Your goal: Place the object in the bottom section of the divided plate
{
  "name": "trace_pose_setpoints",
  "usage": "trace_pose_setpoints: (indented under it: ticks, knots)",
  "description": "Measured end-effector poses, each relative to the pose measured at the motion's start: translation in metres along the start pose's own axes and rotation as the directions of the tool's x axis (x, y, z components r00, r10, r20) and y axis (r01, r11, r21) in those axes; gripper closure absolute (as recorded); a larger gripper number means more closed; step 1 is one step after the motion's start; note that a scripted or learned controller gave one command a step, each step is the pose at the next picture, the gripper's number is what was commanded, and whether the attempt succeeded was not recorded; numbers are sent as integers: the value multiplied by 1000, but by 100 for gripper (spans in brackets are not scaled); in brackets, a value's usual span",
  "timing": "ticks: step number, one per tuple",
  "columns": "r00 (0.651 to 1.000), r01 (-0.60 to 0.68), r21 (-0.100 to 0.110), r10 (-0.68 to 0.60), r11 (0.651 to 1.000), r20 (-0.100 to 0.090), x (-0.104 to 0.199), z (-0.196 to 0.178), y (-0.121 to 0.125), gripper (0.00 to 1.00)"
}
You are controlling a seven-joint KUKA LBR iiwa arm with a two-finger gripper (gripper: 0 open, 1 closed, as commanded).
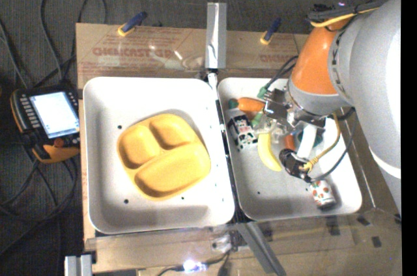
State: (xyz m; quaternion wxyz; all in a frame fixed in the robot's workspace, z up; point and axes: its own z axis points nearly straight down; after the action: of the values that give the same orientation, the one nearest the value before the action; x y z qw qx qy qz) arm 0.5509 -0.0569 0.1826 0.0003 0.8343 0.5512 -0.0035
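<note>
The grey, orange-banded arm point(339, 47) reaches over the right bin point(352, 200), its gripper point(287, 138) low near the middle, above a yellow banana-shaped toy point(268, 154); whether it grips anything cannot be told. The yellow divided plate point(164, 154) sits mid-left bin point(98, 138), while a carrot point(249, 105) lies by the right bin's far edge.

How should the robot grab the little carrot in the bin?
Judging by its pose, grip the carrot across its narrow orange middle, coming straight down from above. It lies flat, lengthwise left to right, near the right bin's far wall, so fingers should close front to back.
</note>
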Motion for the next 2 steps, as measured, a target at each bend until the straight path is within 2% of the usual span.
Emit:
trace_pose_setpoints:
  ticks: [1,2]
  knots:
    - [999,47,2,-47,999,-2,68,-22,-81,100]
    - [977,215,0,-215,977,-2,115,0,-76,100]
